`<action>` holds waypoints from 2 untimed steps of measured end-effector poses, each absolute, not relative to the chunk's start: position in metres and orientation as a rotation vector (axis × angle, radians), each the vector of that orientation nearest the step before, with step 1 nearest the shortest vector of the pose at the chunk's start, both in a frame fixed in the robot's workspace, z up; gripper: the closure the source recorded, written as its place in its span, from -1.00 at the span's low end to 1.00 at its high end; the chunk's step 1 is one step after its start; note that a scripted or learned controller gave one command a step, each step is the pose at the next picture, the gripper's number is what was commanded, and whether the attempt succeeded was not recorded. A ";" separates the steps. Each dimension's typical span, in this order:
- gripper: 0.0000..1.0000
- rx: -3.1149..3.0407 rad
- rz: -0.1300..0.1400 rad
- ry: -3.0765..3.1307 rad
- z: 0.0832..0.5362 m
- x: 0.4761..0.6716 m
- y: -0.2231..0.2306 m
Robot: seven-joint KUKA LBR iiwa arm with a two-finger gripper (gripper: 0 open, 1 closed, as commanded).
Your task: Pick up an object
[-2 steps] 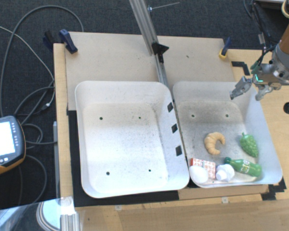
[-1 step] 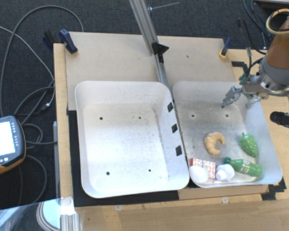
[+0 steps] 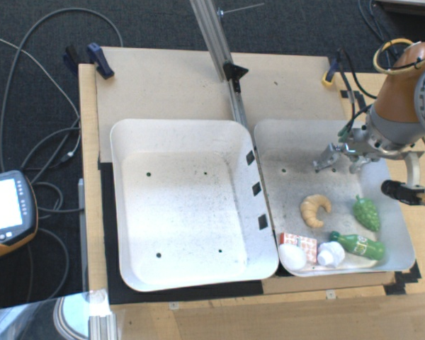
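A handheld control unit (image 3: 6,211) with a lit screen lies on the dark floor at the far left, with cables looping around it. To its right stands the wooden bench (image 3: 170,83), with a blue clamp (image 3: 99,59) at its far left corner and a metal post (image 3: 212,34) rising from its far-middle section.

The left bin (image 3: 188,204) sits on the bench, showing a speckled white floor with several small dark holes. The right bin (image 3: 290,154) sits directly beside it, with their adjacent walls touching.

All loose objects lie in the near half of the right bin. A red and white packet (image 3: 299,244) lies at the near left corner, touching a white rounded object (image 3: 292,257). A croissant (image 3: 315,209) lies slightly farther in, apart from the packet. A green bottle (image 3: 355,246) with a white cap lies on its side along the near wall. A bunch of green grapes (image 3: 367,214) lies to the right of the croissant, near the right wall.

The gripper (image 3: 329,160) is positioned over the far half of the right bin, above bare floor and apart from every object. Nothing is visible between its fingers; whether they are spread or closed cannot be determined. The grey arm with its orange band (image 3: 400,91) extends from the right.
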State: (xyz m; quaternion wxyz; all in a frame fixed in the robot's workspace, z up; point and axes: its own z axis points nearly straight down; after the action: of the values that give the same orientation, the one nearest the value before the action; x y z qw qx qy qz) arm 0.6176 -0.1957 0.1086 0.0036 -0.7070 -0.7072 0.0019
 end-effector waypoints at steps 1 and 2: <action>-1.00 -2.218 0.003 -2.219 0.092 0.618 -0.195; 1.00 -2.220 -0.002 -2.223 0.105 0.619 -0.195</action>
State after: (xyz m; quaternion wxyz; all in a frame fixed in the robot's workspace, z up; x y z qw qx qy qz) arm 0.6191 -0.1948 0.1047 0.0000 -0.7066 -0.7077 -0.0005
